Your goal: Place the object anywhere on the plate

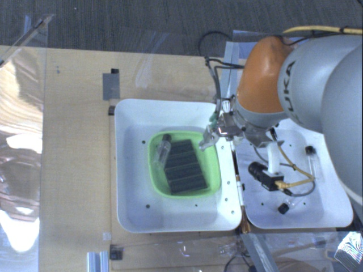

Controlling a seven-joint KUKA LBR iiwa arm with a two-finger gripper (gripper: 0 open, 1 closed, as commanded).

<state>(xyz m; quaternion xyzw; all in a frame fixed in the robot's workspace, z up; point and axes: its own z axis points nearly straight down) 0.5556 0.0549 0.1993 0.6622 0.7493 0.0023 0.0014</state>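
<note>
A green plate (214, 171) sits in the left white bin (130, 169). On the plate lies a dark ridged rectangular block (183, 166), set at a slant. A small clear tube-like object with a dark end (163, 148) lies next to the block, at the plate's upper left. My gripper (211, 134) hangs over the plate's upper right rim, close to the divide between the two bins. I see nothing held in it. The big grey arm with its orange band (262, 81) hides the wrist from above.
The right white bin (334, 208) holds a small black piece (309, 150) near its upper right and another small black bit (283, 208) low in its middle. Wooden bench surface (68, 152) stretches left of the bins.
</note>
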